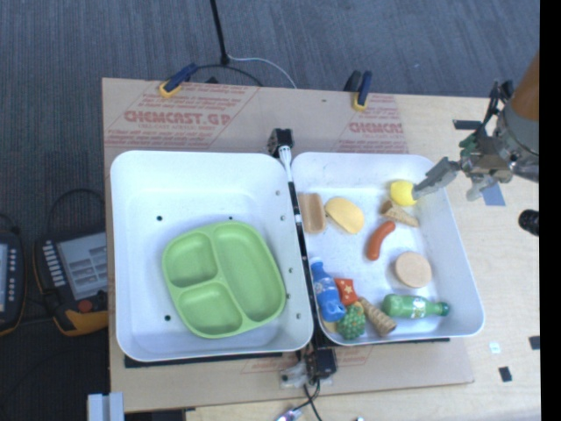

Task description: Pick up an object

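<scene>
Even, diffuse overhead light, soft shadows inside the 2 white bins (131, 235), overall slightly soft focus.

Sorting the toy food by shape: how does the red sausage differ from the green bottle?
The sausage is red, slim and slightly curved; the bottle is green, thicker and straight. The sausage lies slanted mid-bin; the bottle lies roughly level near the front wall. Both lie flat in the right bin.

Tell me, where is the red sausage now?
The red sausage lies near the right bin's middle, between the yellow bun-like piece and the round tan disc.
</scene>
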`<state>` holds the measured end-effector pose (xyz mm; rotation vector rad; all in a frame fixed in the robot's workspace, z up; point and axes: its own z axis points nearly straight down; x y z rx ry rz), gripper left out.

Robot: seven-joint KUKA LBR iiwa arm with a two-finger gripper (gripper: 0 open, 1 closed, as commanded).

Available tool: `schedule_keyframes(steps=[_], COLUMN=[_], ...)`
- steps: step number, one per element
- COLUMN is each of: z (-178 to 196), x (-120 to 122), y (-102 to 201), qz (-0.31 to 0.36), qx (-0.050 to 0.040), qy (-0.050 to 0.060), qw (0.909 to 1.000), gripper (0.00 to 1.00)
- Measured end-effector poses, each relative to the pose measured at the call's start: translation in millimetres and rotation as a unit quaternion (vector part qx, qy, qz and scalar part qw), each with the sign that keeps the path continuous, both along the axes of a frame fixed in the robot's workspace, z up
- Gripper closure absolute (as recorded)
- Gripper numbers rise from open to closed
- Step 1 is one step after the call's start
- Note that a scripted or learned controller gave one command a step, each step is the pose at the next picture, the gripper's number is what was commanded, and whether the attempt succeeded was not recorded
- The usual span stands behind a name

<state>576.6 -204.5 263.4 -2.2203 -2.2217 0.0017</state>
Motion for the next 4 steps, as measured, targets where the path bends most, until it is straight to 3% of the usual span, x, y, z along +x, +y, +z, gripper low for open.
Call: schedule_keyframes(steps=[1,2,3,4], z=[-121,-169,-159,-34], x=[-8,13,14,-32], y=[27,26,25,63], qz=[-0.036,-0.063,-0.064,-0.095], qx=[0.0001,-0.0004,-0.0018,-0.0006], qy=[0.001,0.0,-0.001,-0.001], qw=[0.9993,0.998,0.998,0.9955], gripper=[0.0,0.0,1.0,1.0])
